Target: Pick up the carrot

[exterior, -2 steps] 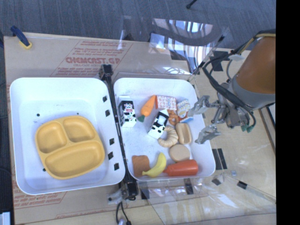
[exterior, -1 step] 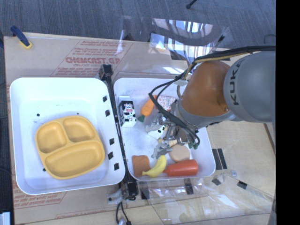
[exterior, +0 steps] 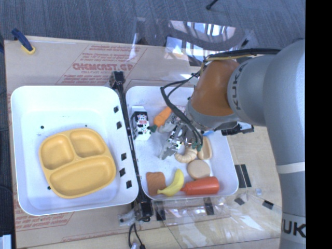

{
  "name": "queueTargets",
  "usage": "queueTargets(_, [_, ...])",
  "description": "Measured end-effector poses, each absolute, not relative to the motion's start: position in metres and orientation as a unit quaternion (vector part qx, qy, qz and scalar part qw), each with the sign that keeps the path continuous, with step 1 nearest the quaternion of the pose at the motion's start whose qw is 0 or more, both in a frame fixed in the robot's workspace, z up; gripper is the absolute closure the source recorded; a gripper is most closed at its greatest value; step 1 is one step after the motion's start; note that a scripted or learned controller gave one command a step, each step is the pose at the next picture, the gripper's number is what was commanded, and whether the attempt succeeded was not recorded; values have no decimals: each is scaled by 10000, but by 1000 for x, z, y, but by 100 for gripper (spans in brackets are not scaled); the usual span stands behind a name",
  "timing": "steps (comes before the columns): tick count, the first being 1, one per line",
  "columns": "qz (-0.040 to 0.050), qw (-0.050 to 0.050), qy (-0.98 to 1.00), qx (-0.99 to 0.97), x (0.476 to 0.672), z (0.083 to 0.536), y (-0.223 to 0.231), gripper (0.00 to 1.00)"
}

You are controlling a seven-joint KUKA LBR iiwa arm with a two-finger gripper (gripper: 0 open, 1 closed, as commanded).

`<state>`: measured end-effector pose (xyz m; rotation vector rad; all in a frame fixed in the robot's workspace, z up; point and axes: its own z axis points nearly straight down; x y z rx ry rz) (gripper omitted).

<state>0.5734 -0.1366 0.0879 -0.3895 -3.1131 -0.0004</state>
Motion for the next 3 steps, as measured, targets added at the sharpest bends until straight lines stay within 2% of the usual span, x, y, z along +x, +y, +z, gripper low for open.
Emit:
queueTargets(1, [30,98,-9681,-2502,637,87,-151,0])
queueTargets(2, [13,-22,-9569,-2904,634,164,-196,0])
queueTargets(3, [18,-20,-9411,-3381,645,111,-131,0])
